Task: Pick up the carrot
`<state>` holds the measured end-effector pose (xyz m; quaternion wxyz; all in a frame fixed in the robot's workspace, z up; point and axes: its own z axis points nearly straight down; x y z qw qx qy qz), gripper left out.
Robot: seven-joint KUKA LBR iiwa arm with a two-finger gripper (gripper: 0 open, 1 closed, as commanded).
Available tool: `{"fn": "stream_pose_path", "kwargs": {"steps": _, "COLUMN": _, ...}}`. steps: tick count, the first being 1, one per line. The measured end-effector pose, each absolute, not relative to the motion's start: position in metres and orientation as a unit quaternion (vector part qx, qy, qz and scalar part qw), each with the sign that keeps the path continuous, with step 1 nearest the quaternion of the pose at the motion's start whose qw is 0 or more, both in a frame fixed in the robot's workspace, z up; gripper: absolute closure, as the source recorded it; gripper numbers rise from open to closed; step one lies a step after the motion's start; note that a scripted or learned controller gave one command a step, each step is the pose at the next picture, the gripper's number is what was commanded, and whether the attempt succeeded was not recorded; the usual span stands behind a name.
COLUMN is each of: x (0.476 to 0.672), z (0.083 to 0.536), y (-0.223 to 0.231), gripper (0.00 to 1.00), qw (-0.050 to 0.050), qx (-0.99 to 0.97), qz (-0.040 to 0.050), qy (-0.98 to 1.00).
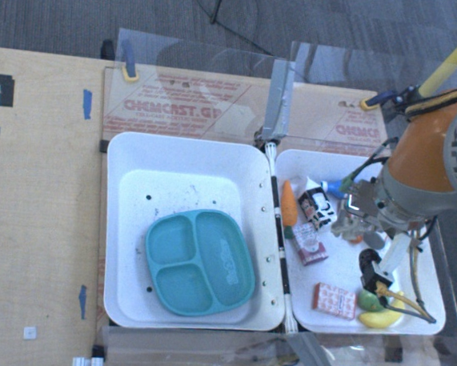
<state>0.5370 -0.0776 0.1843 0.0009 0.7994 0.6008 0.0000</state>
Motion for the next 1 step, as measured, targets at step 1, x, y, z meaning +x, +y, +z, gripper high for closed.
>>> {"fn": "stream_pose_path", "kwargs": {"steps": 1, "x": 0.5378, "z": 0.1941, "y": -0.0780, "gripper": 1.00, "qw": 0.002, "qx": 0.799, "qz": 0.0004, "qy": 0.601}}
